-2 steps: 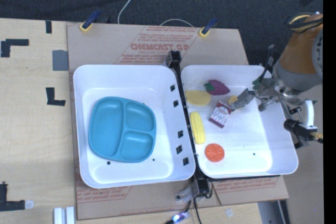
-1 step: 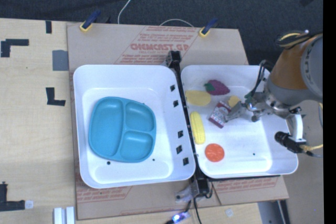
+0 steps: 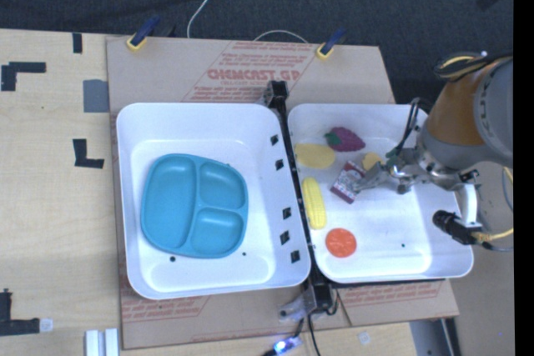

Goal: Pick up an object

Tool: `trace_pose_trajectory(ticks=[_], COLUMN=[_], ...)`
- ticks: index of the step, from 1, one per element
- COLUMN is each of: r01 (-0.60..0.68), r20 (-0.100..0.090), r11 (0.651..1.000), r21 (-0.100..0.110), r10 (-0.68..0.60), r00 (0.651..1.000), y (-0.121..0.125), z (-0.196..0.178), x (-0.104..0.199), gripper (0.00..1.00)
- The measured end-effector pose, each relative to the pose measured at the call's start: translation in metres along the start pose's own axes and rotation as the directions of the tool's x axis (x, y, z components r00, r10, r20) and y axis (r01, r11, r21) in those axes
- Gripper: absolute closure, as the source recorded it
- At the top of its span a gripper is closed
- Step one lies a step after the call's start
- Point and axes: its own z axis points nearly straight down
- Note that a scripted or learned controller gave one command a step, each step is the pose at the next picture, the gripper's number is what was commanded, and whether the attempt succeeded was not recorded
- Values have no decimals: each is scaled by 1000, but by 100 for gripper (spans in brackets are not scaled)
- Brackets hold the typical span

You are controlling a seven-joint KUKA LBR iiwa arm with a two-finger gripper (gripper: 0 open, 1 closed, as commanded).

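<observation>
small toys (image 3: 326, 177) in right bin (image 3: 417, 263)

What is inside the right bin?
In the right bin: purple grapes, a yellow lemon, a corn cob, an orange disc and a dark red packet at the gripper. The arm covers the bin's far right corner.

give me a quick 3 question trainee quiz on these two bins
1. True or false: the blue plate lies in the left bin.
2. Which lies nearest the camera in the right bin? A corn B orange disc C grapes
3. Fill in: the hand hovers beside the dark red ____.

Key: 1 true; 2 B; 3 packet
</observation>
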Motion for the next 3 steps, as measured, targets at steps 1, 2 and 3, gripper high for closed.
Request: trace_pose_trajectory(ticks=[1, 2, 3], r01=[2, 1, 2], r20=[-2, 0, 0], r11=[1000, 1000, 1000], r21=[-2, -2, -2], r10=[-2, -1, -2], r00=[1000, 1000, 1000], y=[1, 2, 4], z=[-11, -71, -125], x=[2, 11, 22], gripper=[100, 100, 100])
